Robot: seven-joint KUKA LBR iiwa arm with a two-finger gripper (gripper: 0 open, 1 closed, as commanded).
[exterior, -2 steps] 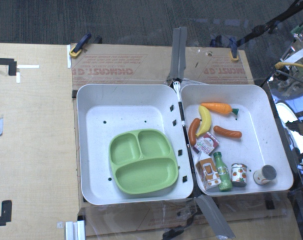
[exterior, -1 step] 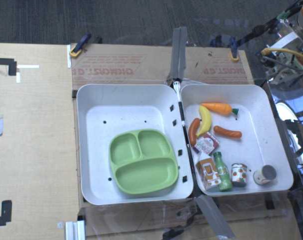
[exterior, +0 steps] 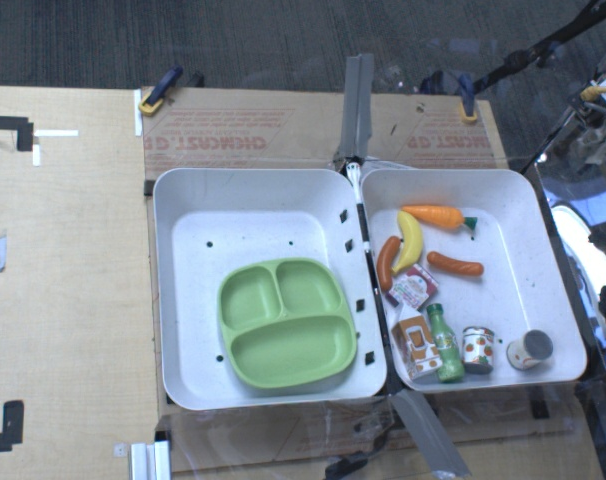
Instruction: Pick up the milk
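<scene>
Right bin [exterior: 545, 230] holds milk [exterior: 415, 341].

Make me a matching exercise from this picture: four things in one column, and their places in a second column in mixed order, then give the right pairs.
Things:
1. green plate
2. carrot
3. green bottle
4. milk carton

Places:
A. far end of the right bin, just beyond the banana
B. near edge of the right bin, between the milk carton and a small can
C. in the left bin
D. near left corner of the right bin, touching the bottle

Pairs: 1-C, 2-A, 3-B, 4-D
</scene>
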